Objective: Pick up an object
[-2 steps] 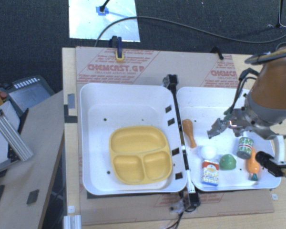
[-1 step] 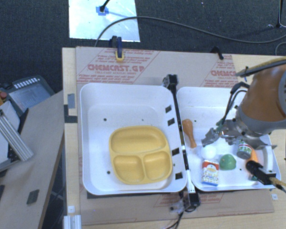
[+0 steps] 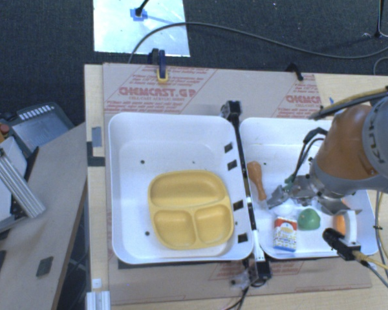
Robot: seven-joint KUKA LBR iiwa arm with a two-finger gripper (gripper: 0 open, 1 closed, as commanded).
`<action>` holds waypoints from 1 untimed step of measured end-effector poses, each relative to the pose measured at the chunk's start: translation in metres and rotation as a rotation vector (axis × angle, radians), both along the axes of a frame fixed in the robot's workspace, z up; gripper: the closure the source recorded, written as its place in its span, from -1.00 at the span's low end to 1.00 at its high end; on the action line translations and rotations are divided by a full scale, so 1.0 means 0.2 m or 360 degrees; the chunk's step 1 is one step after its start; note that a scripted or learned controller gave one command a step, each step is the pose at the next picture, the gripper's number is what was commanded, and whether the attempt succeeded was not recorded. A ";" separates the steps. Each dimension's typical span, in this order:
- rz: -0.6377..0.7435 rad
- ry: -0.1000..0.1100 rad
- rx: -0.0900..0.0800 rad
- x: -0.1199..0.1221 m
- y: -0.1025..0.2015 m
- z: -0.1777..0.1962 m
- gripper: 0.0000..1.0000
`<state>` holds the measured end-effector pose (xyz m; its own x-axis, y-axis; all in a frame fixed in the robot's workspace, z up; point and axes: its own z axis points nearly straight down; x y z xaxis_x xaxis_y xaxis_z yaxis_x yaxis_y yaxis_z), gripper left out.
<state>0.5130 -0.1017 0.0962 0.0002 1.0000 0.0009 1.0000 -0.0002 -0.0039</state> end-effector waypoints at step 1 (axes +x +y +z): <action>0.0003 -0.0009 -0.0001 0.01 0.00 0.07 1.00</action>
